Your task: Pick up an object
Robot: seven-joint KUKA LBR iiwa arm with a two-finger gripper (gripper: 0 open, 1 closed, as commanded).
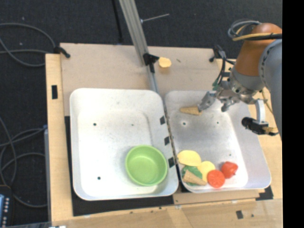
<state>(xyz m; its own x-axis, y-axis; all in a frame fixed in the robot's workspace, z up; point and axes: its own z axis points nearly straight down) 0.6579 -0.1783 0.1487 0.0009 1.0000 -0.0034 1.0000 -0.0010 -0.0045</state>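
Your end effector (pixel 214 102) hangs fingers spread and empty just right of the tan cone (pixel 190 110) lying flat in the right bin (pixel 247 146): likely light, stiff, tapered and slippery, so pinch its wide end.

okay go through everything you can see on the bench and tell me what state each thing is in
tool: fingers spread, above the right bin's far end
tan cone: lying flat, beside one fingertip
green bowl: upright in the left bin
toy food pile: clustered at the right bin's near edge
yellow piece: on the bench, behind the bins
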